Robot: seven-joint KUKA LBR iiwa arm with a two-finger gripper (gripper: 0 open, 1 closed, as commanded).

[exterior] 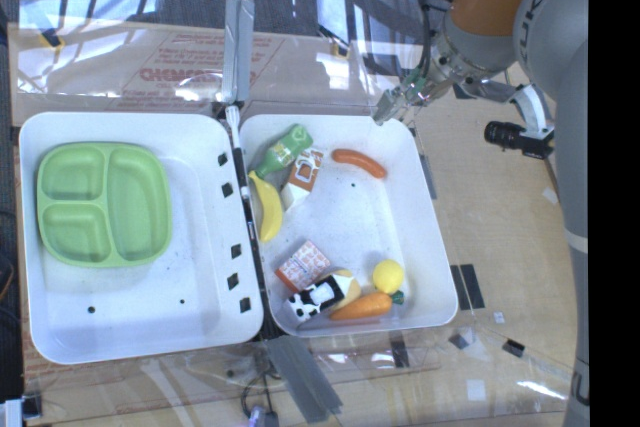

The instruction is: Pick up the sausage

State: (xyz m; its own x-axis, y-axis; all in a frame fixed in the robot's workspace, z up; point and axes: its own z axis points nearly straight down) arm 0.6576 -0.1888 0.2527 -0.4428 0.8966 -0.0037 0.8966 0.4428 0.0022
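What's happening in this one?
A grey KUKA arm with an orange band reaches in from the right. Its gripper is above the far right corner of the right bin, holding nothing. The sausage lies untouched on the bin floor just below it, apart from the bottle, banana, cartons, lemon and carrot. The left bin holds a green divided plate. No pick has been made yet.

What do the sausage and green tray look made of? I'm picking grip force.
The sausage looks like smooth moulded plastic, a toy: uniform orange-red with slight sheen. The green tray seems matte rigid plastic, with moulded compartments and even colour. Both are guesses from appearance.
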